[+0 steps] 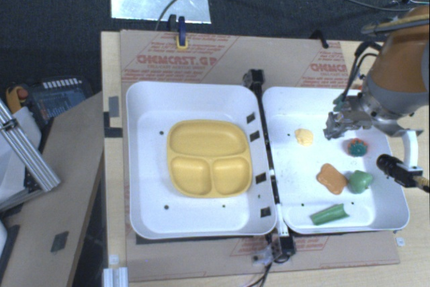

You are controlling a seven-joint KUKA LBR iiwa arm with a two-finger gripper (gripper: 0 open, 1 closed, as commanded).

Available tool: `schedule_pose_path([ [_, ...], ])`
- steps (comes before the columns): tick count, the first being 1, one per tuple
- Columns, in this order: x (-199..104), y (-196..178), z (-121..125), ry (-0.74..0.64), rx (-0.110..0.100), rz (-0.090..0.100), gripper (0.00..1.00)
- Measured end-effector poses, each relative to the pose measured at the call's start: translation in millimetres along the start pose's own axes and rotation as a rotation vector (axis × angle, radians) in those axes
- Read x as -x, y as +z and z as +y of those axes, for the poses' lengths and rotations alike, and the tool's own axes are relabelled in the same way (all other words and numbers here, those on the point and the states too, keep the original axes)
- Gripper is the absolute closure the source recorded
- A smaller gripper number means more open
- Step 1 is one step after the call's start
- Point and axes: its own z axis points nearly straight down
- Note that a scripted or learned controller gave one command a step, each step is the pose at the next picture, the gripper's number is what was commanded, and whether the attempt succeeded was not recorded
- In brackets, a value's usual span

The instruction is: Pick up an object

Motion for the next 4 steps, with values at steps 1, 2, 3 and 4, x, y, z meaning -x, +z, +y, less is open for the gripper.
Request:
schedule_pose_path([
  [1, -48.0, 3.6, 1.5, 0.0, -0.001, -0.001, 1.0],
  [2, -106.0, -7.1, 11.7, -0.001, -0.001, 0.001, 1.0],
  [3, -153.5, 3.1, 18.1, 0.0, -0.002, 0.0, 1.0],
  [4, -208.3, -8.5, 34.9, 0.0, 0.001, 0.001, 1.0],
])
